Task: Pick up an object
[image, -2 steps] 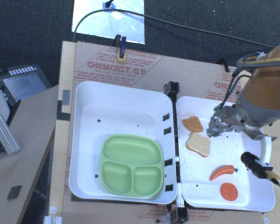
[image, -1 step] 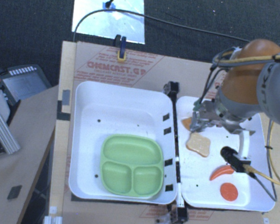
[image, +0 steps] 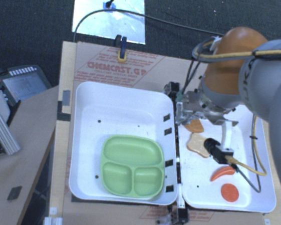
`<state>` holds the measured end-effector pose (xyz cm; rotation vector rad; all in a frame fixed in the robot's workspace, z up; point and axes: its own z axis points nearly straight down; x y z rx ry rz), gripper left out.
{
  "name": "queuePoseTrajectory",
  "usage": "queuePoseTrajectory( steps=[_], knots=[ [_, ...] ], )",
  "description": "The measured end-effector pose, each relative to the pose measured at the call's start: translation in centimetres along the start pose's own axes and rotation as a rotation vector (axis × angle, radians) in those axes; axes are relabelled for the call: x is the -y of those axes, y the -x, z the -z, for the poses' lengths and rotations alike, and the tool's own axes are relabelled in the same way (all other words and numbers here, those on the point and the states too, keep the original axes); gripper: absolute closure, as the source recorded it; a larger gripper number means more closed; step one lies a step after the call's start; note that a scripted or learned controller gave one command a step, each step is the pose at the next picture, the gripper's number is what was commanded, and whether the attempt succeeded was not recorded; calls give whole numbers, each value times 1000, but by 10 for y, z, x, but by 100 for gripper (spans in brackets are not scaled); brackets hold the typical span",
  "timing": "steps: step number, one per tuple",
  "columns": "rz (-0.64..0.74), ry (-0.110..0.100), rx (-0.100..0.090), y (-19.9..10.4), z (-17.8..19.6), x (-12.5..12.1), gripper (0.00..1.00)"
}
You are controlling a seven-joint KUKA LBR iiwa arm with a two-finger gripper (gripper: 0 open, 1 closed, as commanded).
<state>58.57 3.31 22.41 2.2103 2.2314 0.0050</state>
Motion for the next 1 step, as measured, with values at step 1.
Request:
queuePoseTrajectory(
  steps=[1],
  knots=[
    [0, 0, 0, -45, -4, -12, 100]
  ],
)
